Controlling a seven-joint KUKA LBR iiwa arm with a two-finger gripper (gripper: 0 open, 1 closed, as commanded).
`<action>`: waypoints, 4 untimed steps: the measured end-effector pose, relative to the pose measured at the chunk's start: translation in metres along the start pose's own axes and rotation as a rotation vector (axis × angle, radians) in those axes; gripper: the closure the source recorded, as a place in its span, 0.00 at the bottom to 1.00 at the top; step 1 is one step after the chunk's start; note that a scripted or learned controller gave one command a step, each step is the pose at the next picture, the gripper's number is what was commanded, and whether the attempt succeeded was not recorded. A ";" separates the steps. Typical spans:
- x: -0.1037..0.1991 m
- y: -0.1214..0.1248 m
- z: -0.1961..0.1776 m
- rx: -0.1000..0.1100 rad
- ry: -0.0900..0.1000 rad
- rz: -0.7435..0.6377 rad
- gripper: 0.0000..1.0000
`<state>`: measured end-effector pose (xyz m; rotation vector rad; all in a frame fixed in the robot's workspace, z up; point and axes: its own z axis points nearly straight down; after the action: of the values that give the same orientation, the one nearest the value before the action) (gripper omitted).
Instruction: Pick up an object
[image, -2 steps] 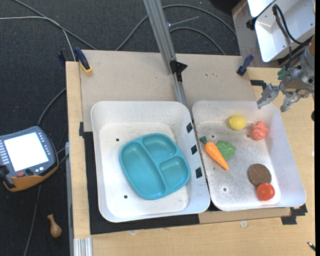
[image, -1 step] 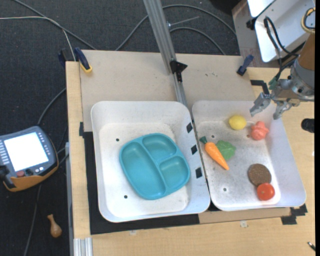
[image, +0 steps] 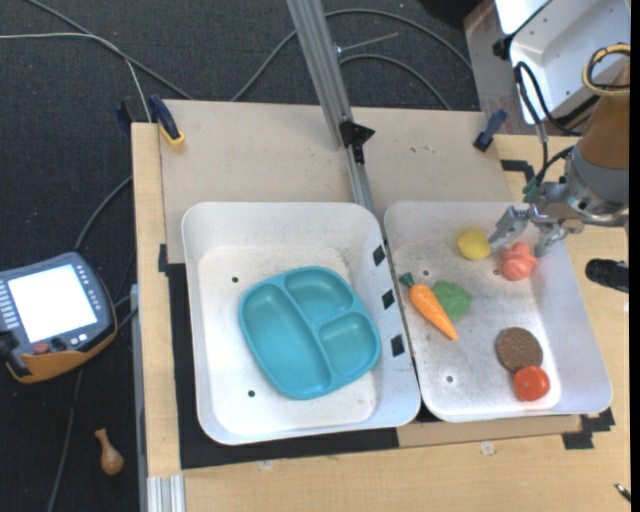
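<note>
The left bin (image: 210, 330) holds a smooth teal divided tray (image: 308, 330). The right bin (image: 590, 370) holds a yellow lemon (image: 473, 244), an orange carrot (image: 433, 309) beside a green piece (image: 453, 297), a rough brown disc (image: 518, 347), a glossy red tomato (image: 531, 383) and a lumpy pink object (image: 518, 264). The gripper (image: 527, 232) hangs with fingers spread, seemingly just above the pink object at the bin's far right.

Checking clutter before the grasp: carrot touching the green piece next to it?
Touching. The camera view shows the carrot lying against the green piece in the right bin, no gap between them.
</note>
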<state>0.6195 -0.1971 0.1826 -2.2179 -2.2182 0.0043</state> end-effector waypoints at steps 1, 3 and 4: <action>0.009 0.005 0.052 0.001 0.001 -0.001 0.00; 0.011 0.006 -0.029 -0.014 -0.004 -0.001 1.00; 0.012 0.007 -0.037 -0.009 -0.002 -0.001 1.00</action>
<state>0.6267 -0.1856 0.2192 -2.2219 -2.2252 -0.0033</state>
